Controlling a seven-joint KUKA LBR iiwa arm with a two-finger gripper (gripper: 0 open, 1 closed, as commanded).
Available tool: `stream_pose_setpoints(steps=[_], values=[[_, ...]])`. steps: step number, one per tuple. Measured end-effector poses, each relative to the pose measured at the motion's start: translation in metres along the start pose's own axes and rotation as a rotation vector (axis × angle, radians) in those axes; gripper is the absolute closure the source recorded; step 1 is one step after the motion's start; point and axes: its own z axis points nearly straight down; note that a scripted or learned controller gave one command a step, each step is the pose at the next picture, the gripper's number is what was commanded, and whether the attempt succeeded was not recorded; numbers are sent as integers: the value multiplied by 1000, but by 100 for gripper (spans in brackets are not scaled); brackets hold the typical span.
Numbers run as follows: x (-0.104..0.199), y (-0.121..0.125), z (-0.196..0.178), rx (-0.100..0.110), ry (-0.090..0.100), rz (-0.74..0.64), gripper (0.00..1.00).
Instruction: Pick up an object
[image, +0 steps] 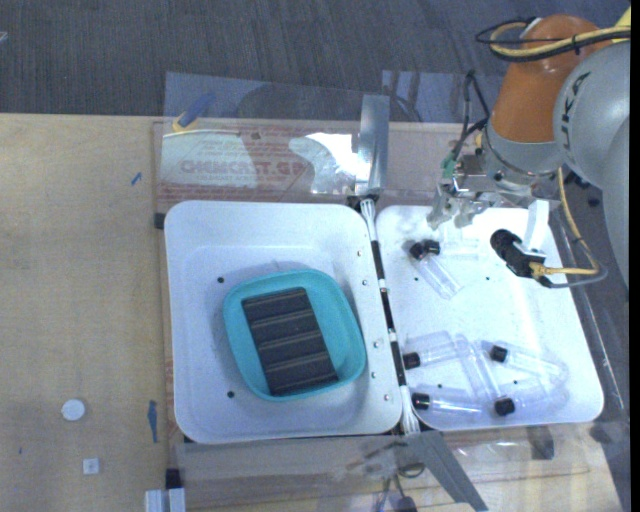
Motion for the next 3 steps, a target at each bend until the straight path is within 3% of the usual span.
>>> stream_pose_setpoints(steps=[1, 3], values=[[84, 2, -15, 0, 1, 16, 100], [76, 3, -40, -3, -2, 72, 100]])
